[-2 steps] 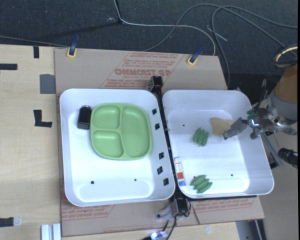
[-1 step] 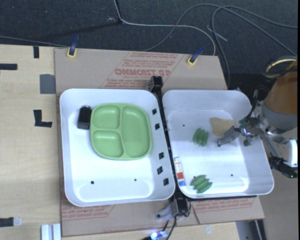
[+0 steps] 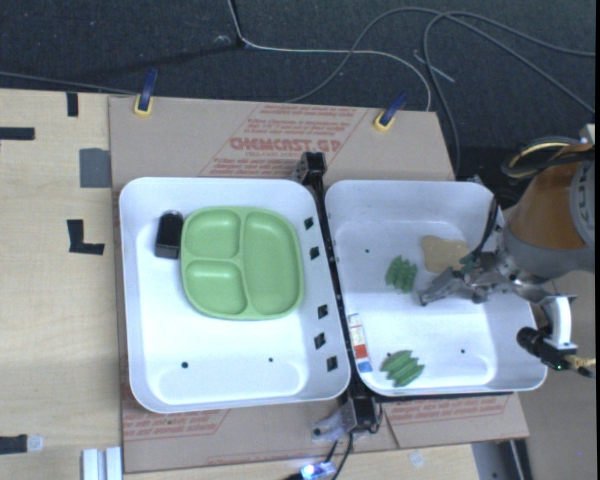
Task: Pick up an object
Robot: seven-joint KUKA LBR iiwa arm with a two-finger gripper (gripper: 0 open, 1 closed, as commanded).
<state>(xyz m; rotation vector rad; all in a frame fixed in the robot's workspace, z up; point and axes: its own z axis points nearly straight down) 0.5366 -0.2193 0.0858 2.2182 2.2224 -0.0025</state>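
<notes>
My gripper (image 3: 442,288) is low inside the right bin (image 3: 420,200), its two grey fingers (image 3: 435,293) pointing away from my wrist toward the divider between the bins. The fingers look drawn close together at their tips, and I see nothing between them; they have hold of no object. My arm (image 3: 545,218), grey with its orange band, reaches in over the bin's outer rim behind the gripper.

Just ahead of my fingertips, a little farther up the bin, lies a small dark green leafy toy (image 3: 402,272), near the tips but apart from them. Right beside the gripper on its far side, partly under my wrist, sits a flat tan piece (image 3: 442,251); I cannot make out what it is. Toward the near rim of the same bin, well apart from my fingers, lies a second green piece, like a pea pod (image 3: 401,367). A small red and white label (image 3: 357,336) sits against the divider wall near it.

Beyond the divider, the left bin (image 3: 140,298) holds a light green divided plate (image 3: 243,262) with three compartments. A small black block (image 3: 169,234) is just beside the plate's far edge, the farthest thing from my gripper.
</notes>
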